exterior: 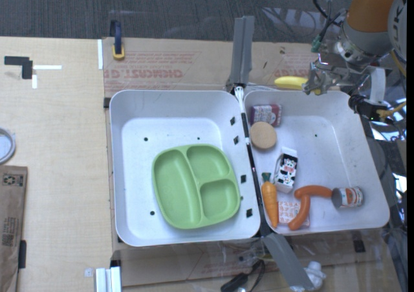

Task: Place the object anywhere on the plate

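Observation:
A green three-compartment plate [194, 184] lies in the left white bin [129, 155] with nothing on it. My gripper [314, 86] hangs over the back rim of the right bin [336, 129], at the upper right. A small yellow banana [290, 81] sticks out to the left from between its fingers, level with the rim, and the gripper is shut on the banana's right end. The banana is well to the right of and behind the plate.
The right bin holds a red packet [266, 114], a round tan bun [263, 135], a cow-print carton [286, 171], a carrot [270, 202], a sausage [306, 199] and a small can [347, 197]. A grey divider post [242, 51] stands between the bins at the back.

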